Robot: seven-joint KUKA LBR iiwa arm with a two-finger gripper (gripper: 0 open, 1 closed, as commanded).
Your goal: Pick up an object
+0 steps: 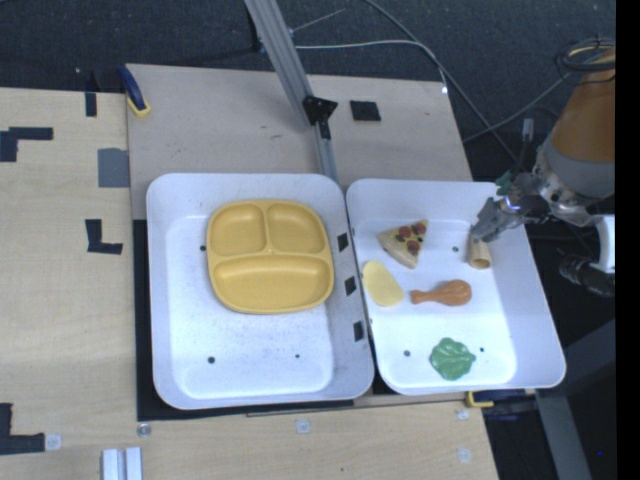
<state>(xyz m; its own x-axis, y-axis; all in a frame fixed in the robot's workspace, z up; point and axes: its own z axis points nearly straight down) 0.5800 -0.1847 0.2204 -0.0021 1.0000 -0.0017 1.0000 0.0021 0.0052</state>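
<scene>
Two shallow white bins are sitting side by side on the bench: the left bin (180, 298) is holding one yellow three-compartment plate (270, 256), while the right bin (530, 318) is holding five toy foods, namely one pizza slice (405, 243), one pale yellow chip-like piece (382, 284), one brown drumstick (443, 293), one green leafy piece (452, 358) and one small tan cylinder (479, 255). The gripper (486, 225) is hanging at the right bin's upper right part, directly above and seemingly touching the tan cylinder. Whether the jaws are spread or pressed together, I cannot tell.
</scene>
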